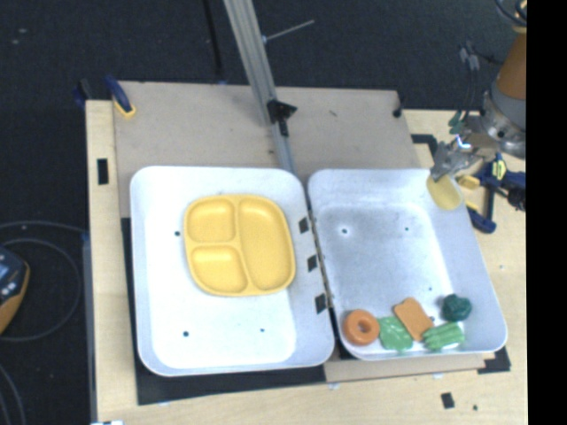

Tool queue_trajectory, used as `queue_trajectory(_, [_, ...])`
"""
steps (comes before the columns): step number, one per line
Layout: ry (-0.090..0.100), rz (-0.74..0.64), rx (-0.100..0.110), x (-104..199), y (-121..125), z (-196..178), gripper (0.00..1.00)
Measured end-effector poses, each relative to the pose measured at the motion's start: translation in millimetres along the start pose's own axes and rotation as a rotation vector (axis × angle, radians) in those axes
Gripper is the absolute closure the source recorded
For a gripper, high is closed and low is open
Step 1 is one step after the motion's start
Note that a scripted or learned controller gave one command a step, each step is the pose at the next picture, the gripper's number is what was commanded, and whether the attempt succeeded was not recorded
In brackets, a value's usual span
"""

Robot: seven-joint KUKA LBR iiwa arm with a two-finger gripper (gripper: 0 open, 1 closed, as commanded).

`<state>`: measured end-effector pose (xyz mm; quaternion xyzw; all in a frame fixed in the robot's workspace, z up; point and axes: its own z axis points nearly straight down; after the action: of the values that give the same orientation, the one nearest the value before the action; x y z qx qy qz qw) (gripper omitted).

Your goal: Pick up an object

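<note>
- The gripper [449,159] hung over the far right corner of the right bin [372,237], with a pale yellow object [446,191] directly beneath it.
- Whether the jaws were spread or pinching that yellow piece could not be told; it sat just under them, but no clear grip was visible.
- The other candidates lay clustered along the right bin's near edge: an orange ring [361,326], a light green piece [395,335], an orange block [412,316], a green lumpy piece [444,335] and a dark green object [457,307].
- The left bin [159,326] carried a yellow divided plate [239,244], well apart from the arm.
- Risk, as I judged it: if the yellow piece was only lightly caught, it might slip out and fall onto the bin rim or the surface [204,122] outside.
- A further risk: the near-edge cluster was tightly packed, pieces touching, so a descent there could wedge between two things or shove them against the wall.
</note>
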<state>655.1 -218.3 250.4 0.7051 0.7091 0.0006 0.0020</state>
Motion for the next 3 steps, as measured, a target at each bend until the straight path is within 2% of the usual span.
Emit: queue_trajectory(3, [0.003,0.0,0.003,145,-34,-5,1.0])
